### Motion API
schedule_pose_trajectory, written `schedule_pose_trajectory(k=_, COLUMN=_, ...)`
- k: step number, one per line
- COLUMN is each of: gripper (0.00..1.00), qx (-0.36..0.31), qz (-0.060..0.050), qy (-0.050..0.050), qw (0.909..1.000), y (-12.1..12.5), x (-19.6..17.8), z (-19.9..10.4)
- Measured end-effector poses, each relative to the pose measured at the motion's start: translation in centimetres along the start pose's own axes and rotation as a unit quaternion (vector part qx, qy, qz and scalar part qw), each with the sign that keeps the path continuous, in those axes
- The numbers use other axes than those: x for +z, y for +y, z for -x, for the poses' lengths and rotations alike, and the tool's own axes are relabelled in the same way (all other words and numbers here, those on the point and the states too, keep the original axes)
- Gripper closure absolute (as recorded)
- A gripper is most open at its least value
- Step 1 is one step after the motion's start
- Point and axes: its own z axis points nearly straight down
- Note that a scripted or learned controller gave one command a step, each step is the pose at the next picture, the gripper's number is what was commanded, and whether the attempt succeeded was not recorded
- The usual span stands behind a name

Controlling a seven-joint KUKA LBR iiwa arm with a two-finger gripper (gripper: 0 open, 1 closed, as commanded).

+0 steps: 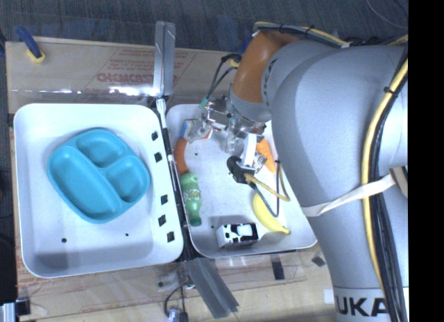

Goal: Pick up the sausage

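Note:
The sausage point(181, 156) is a reddish-brown link lying lengthwise against the left wall of the right bin point(215, 196), near its far end. My gripper point(206, 128) hangs low over the far left part of that bin, just right of and above the sausage's upper end. Nothing shows between it and the sausage, and the wrist hides the tips.
A green bottle point(191, 200) lies just below the sausage along the same wall. A banana point(268, 219), a black-and-white object point(237, 233) and an orange item point(263, 153) share the right bin. The left bin point(41, 244) holds a blue divided plate point(98, 173). The arm covers the bin's right side.

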Motion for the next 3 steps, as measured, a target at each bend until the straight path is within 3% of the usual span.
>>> schedule_pose_trajectory(k=1, gripper=1.00, qx=-0.004, qz=-0.001, qy=0.000, qw=1.0000, y=0.0, x=-1.0, z=-0.2)
schedule_pose_trajectory(k=2, gripper=0.00, qx=-0.005, qz=-0.002, qy=0.000, qw=1.0000, y=0.0, x=-1.0, z=-0.2)
schedule_pose_trajectory(k=3, gripper=0.00, qx=0.017, qz=0.000, qy=0.000, qw=0.9999, y=-3.0, x=0.1, z=0.4)
